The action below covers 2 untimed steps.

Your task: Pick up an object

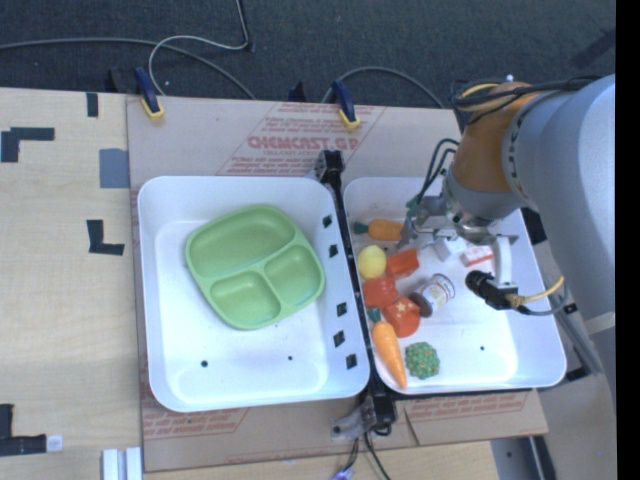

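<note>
The right bin (535,363) holds a heap of toy food along its left side. From back to front lie an orange piece (385,230), a yellow lemon (372,260), a red piece (403,262), two more red pieces (380,291) (402,316), a carrot (388,353) and a green broccoli (422,360). A small jar (436,292) lies on its side beside the red pieces. My gripper (432,226) hangs low over the back of this bin, just right of the orange piece and above the jar. I see nothing held in it.
The left bin (170,348) holds a green divided plate (255,265). A black divider (345,268) runs between the bins. A small red item (478,258) lies under the wrist. Cables (200,43) trail behind the bench, and blue clamps (150,96) grip the cardboard.
</note>
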Motion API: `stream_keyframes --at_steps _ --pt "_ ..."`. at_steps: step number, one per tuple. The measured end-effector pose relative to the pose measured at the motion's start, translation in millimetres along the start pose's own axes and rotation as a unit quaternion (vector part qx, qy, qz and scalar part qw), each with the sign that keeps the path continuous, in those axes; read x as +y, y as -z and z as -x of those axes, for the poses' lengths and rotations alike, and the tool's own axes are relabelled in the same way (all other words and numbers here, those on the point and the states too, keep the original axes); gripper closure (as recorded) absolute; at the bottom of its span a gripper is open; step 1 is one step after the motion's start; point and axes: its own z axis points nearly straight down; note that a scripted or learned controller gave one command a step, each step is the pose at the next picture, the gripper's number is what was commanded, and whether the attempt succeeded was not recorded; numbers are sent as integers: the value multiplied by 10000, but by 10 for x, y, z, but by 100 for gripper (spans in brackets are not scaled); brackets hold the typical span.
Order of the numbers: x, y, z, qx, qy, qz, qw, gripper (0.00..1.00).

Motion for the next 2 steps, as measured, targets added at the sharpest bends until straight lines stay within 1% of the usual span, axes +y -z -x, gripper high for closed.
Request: stream_keyframes --at_steps 1,2 --pt "-4 -7 2 -2 0 -7 10000 0" --pt "450 -115 -159 7 -10 -25 10000 0"
